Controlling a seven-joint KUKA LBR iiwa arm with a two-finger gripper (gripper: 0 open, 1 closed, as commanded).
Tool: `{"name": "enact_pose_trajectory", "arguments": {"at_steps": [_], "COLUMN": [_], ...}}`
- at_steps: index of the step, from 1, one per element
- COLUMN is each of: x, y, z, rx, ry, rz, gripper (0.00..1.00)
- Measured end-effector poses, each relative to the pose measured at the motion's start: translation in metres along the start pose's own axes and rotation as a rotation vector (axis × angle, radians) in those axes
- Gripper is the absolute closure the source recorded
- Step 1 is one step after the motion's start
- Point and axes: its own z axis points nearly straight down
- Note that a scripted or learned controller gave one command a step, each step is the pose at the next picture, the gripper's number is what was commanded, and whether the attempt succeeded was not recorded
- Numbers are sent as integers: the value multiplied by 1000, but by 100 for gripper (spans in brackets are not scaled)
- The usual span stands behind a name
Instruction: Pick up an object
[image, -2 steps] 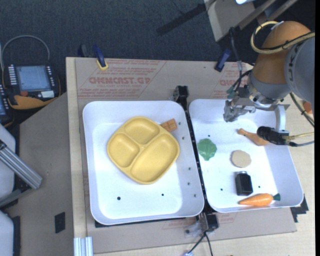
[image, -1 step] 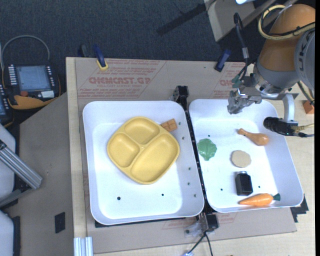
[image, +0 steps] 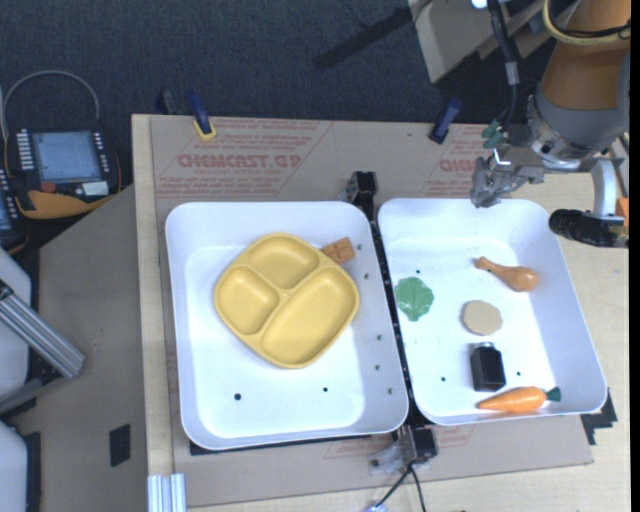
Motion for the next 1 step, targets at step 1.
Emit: {"name": "enact_pose_trajectory", "arguments": {"at_steps": [1], "x": [52], "y": [0], "z": [20], "rx": [11], "ry": [3], "rz": [-3], "gripper": [100]}}
